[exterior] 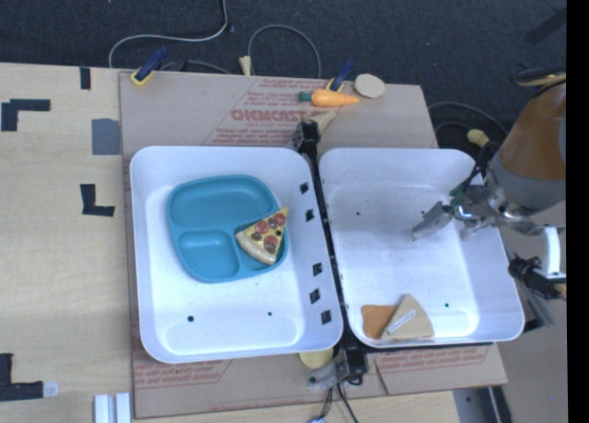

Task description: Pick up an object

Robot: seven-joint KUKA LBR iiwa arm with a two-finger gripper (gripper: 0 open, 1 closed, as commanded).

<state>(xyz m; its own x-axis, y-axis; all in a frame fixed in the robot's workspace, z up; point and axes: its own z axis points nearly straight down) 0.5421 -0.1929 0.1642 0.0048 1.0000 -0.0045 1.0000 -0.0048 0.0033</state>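
Red print on the cardboard sheet (276, 113) behind the bins seems to read "CHEMCAST", though blurred. The hand (433, 222) hovers in the right bin (386, 182), its grip state unclear, well apart from the sandwich (398, 320).

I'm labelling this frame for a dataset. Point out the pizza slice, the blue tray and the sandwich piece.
pizza slice (265, 236), camera view, on its topped middle.
blue tray (204, 210), camera view, on its bare large compartment.
sandwich piece (411, 318), camera view, on its pale upper face.
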